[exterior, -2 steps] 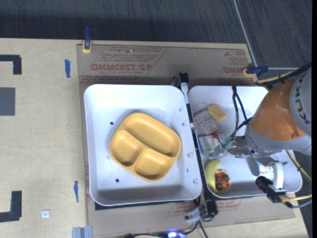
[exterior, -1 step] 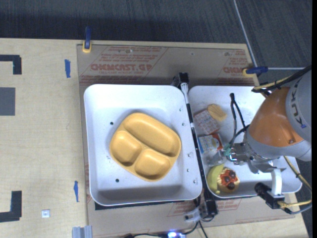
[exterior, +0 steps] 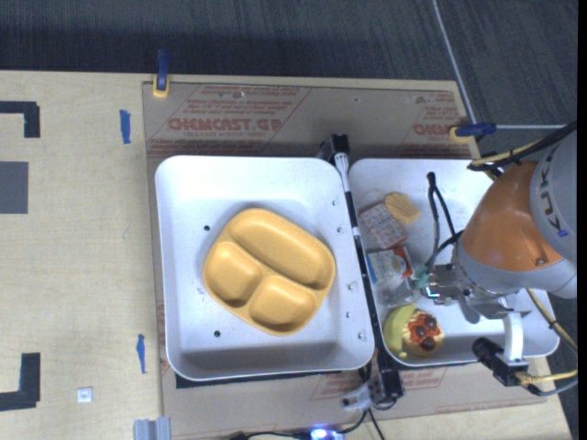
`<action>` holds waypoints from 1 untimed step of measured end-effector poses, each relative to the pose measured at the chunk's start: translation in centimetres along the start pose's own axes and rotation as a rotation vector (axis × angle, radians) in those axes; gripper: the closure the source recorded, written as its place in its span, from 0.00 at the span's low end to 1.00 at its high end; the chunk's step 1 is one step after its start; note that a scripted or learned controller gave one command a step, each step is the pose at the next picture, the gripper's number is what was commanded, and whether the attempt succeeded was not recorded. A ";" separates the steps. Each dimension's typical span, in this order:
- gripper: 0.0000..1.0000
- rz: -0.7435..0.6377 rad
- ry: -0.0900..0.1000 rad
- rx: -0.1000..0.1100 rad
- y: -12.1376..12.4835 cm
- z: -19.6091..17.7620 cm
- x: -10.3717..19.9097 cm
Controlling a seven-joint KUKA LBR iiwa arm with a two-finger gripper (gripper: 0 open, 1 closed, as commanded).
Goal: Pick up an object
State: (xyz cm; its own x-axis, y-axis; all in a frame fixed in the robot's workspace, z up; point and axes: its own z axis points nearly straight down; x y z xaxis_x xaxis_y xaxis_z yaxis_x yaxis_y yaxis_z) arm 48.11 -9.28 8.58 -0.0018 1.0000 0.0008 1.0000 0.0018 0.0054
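The yellow ball [exterior: 413, 331] with a red and dark pattern on its top lies at the near end of the right bin [exterior: 541, 342], close to the divider between the two bins. Farther back in that bin sit a printed packet [exterior: 381, 223] and a small tan piece [exterior: 401, 207], with a clear wrapper with blue and orange marks [exterior: 387, 266] between them and the ball. The arm [exterior: 514, 232] — grey, with its orange band — reaches in over the right bin, and its tool [exterior: 431, 282] hangs just above and behind the ball, beside the wrapper; whether it is open or closed cannot be told, as the wrist hides it. In the left bin [exterior: 183, 191] rests a yellow three-part tray [exterior: 268, 269], tilted slightly — well apart from the tool. Both bins stand on the bench [exterior: 73, 273].
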 end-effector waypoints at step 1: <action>0.00 0.002 -0.001 -0.001 0.0 0.0 0.0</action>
State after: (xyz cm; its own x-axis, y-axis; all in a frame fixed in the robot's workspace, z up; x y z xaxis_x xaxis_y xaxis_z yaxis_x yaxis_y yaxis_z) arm 48.12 -9.25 8.59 -0.0003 1.0000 -0.0001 1.0000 0.0003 0.0059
